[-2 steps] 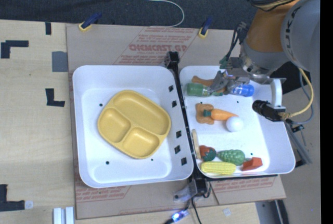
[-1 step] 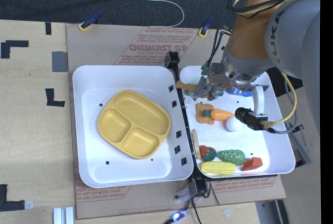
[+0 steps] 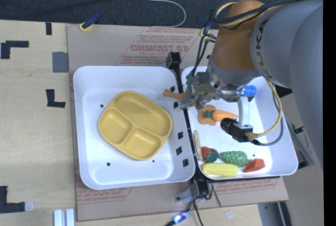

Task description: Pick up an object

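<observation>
In the camera view, the gripper (image 3: pixel 187 94) hangs over the divide between the two white bins; whether it is wide, narrow or holding something cannot be told. An orange toy carrot (image 3: pixel 216 115) lies just right of the gripper in the right bin (image 3: pixel 286 154). Further below the gripper lie a green toy (image 3: pixel 233 157), a yellow corn cob (image 3: pixel 220 169) and a red piece (image 3: pixel 254 165). Left of the gripper, a yellow divided plate (image 3: pixel 135 124) rests in the left bin (image 3: pixel 84 114).
</observation>
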{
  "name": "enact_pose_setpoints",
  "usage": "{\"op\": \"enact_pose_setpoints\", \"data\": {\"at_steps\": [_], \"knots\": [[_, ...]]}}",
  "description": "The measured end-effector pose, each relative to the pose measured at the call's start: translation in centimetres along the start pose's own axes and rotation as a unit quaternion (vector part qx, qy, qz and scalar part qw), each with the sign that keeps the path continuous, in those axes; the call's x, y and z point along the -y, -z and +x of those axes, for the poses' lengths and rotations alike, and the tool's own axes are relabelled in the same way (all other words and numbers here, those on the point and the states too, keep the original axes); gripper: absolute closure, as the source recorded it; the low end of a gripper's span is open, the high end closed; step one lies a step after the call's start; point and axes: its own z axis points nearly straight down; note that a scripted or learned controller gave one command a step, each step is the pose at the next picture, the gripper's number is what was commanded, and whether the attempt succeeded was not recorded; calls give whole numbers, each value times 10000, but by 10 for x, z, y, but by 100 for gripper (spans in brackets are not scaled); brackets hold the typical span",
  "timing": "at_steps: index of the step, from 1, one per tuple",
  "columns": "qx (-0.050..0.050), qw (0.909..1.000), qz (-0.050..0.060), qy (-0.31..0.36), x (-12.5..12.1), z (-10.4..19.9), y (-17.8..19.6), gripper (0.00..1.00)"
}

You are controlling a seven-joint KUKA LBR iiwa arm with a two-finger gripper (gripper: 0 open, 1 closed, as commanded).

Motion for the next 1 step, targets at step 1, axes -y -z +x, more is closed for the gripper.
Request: {"op": "enact_pose_setpoints", "data": {"at_steps": [1], "knots": [[0, 10000, 5, 3, 33, 50, -3, 100]]}}
